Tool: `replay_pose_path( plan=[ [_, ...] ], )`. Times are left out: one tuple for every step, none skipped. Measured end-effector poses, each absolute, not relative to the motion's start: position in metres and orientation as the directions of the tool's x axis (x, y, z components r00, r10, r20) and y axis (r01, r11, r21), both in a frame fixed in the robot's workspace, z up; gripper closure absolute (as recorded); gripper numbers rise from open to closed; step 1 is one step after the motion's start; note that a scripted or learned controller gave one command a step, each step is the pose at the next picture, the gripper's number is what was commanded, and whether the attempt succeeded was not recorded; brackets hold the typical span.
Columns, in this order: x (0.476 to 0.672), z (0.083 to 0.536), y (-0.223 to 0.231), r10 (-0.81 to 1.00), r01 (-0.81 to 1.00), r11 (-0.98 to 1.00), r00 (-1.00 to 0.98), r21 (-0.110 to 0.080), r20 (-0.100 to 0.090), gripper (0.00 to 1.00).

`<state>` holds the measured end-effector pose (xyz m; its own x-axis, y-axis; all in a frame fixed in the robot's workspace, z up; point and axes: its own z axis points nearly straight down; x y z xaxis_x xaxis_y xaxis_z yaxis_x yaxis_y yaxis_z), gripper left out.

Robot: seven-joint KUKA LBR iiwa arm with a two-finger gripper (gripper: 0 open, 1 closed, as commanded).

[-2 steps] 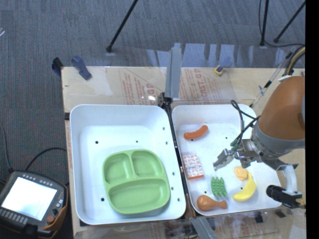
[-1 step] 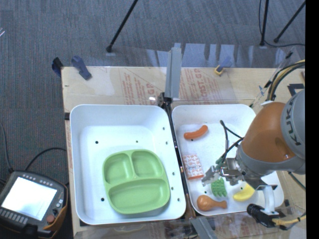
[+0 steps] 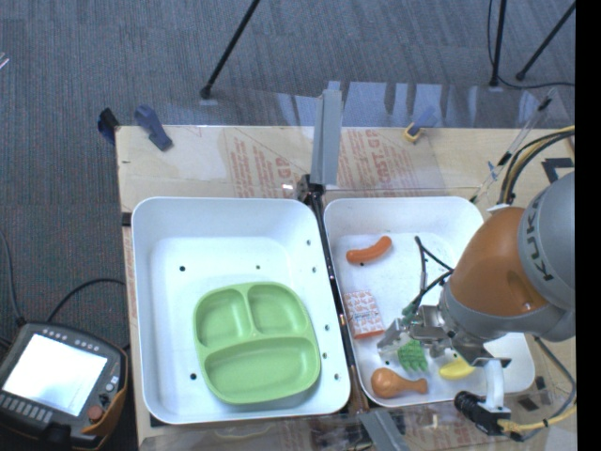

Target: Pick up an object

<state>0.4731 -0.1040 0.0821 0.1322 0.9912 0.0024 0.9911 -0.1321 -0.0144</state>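
The gripper (image 3: 410,338) sits low in the right bin (image 3: 451,209); its grip state cannot be determined. A green toy (image 3: 411,354) lies directly beneath it, an orange drumstick (image 3: 396,382) nearer, and a toy sausage (image 3: 369,249) farther. The left bin (image 3: 160,224) holds a green divided plate (image 3: 255,343).

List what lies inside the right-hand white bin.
Right bin: sausage, patterned packet, green toy, orange drumstick, yellow piece. The arm covers the rest.

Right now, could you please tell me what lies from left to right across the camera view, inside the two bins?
Green tray → red-and-white packet → green toy → yellow piece.
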Motion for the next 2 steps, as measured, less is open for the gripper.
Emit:
replay_pose_path(
  plan=[
    [0.47, 0.086, -0.106, 0.99, 0.989, -0.142, 0.143, -0.028, 0.004, 1.0],
    [0.477, 0.189, -0.025, 0.981, 0.981, -0.194, 0.194, 0.001, 0.004, 1.0]
  ],
)
